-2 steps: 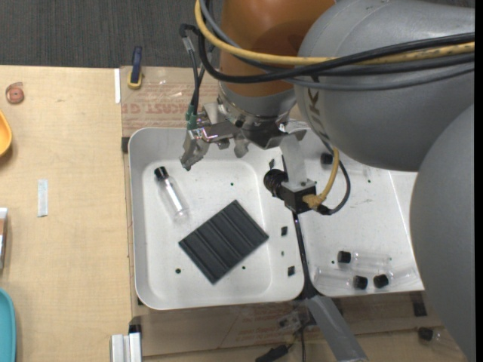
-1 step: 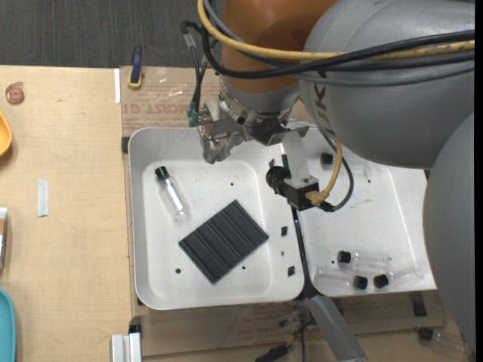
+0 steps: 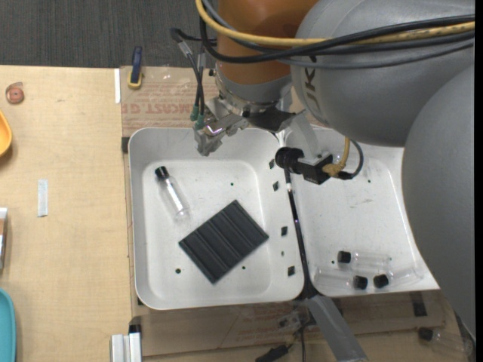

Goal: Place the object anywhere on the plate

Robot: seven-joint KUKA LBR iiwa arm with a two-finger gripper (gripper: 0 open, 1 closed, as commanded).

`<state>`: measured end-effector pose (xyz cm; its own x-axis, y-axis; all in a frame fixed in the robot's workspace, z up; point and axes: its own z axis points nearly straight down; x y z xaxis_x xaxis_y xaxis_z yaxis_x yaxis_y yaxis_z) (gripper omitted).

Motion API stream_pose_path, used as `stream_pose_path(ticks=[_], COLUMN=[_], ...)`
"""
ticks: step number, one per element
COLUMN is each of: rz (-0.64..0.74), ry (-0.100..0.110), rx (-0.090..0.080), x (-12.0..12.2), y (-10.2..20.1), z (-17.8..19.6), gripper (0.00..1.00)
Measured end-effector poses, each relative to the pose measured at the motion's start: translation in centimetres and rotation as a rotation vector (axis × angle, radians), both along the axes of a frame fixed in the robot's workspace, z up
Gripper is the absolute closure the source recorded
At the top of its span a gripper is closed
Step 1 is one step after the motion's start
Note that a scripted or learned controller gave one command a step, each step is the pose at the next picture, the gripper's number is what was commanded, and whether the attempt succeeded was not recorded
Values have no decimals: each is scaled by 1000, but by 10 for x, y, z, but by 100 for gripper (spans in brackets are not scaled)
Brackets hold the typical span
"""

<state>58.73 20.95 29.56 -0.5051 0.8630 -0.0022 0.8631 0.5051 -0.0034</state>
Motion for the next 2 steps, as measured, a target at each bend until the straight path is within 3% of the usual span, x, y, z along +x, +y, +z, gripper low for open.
stream_pose_path(ticks=[1,2], rz=[196,401], ry=[0,-2], rx=[1,2], x=[-35,-50], y=[6,11], z=[-5,55], gripper=[100,100])
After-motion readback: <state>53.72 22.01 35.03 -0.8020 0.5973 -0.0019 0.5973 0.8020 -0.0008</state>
